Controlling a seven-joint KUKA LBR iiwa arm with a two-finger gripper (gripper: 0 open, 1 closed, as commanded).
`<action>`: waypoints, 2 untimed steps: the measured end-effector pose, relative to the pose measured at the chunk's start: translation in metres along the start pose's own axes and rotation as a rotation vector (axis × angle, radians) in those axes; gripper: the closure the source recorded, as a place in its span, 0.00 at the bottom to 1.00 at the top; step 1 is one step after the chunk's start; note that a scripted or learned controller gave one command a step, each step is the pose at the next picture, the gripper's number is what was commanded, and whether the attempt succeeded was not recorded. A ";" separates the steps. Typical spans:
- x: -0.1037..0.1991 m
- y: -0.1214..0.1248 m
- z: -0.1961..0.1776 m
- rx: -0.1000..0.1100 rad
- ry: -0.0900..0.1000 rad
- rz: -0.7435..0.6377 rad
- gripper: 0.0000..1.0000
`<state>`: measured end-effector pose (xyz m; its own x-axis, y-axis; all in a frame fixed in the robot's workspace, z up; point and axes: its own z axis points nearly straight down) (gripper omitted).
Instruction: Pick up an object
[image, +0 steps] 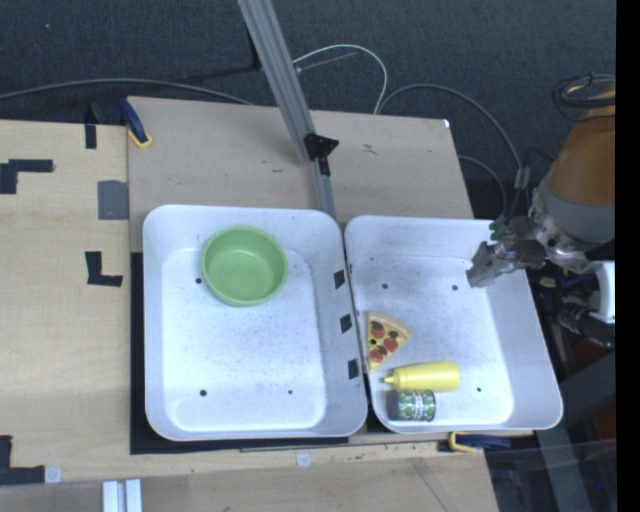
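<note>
Hovering tool (487, 268) at rt bin (520, 330) far-rt edge, mid-bin room open

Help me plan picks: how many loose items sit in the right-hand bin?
3: a pizza slice by its left wall, a yellow mustard bottle near the front, and a small green can just beneath it.

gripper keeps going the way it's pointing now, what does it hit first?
Probably bare floor of the right bin near its upper right corner. The gripper points down and leftward; the mustard bottle lies well off that line. Depth is unclear.
</note>
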<state>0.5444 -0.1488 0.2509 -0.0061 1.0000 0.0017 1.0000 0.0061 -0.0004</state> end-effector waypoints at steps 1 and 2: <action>0.050 0.025 0.005 0.001 0.000 0.003 1.00; 0.097 0.040 0.019 0.002 -0.001 0.000 1.00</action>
<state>0.5835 -0.0514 0.2324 -0.0056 1.0000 0.0006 1.0000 0.0056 -0.0025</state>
